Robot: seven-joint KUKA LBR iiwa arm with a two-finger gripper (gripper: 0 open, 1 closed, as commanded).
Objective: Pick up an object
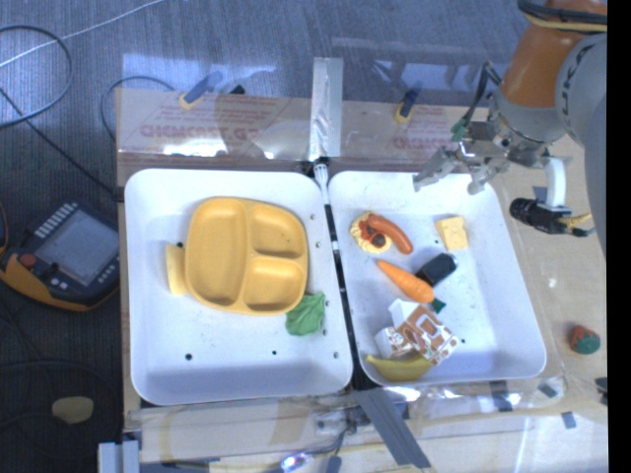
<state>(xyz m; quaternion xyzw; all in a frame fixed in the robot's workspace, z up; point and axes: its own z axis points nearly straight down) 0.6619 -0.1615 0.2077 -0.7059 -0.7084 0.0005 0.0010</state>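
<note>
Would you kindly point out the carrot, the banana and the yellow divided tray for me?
carrot [404, 280]: camera view, middle of its orange body.
banana [398, 368]: camera view, middle of its curved peel.
yellow divided tray [219, 236]: camera view, floor of its large left compartment.

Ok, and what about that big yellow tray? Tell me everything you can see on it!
The yellow tray looks like smooth plastic with rounded corners and three shallow compartments, one large and two smaller. It lies flat but turned a little askew in the left white bin. A green leafy piece touches its lower right corner, and a pale yellow strip peeks out along its left edge.
</note>
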